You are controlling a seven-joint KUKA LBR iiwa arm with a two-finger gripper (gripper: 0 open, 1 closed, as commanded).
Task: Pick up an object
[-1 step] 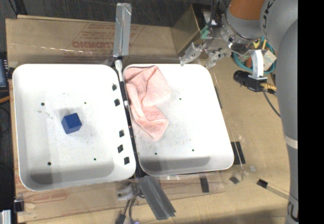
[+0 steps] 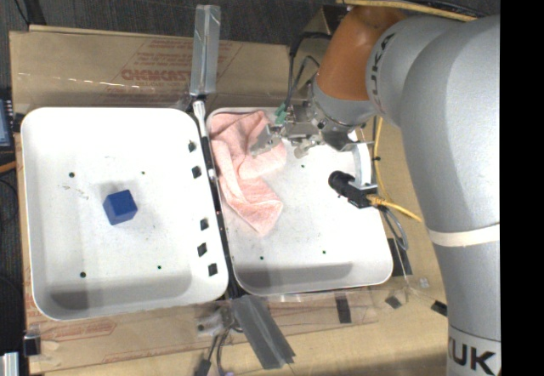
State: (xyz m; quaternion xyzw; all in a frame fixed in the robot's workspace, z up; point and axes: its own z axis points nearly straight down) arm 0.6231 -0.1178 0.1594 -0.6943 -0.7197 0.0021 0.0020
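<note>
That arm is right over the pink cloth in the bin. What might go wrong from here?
The gripper sits at the top edge of the pink cloth, so it may pinch only a thin fold that slips free. The cloth also lies against the right bin's left wall, so lifting might drag it over the divider toward the blue cube's bin.

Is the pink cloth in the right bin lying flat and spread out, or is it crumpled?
Crumpled. The pink cloth is bunched in folds along the left wall of the right bin, with the gripper at its upper edge.

pink cloth [image 2: 246, 174] crumpled, right bin's left side; blue cube [image 2: 120, 206], left bin
</note>
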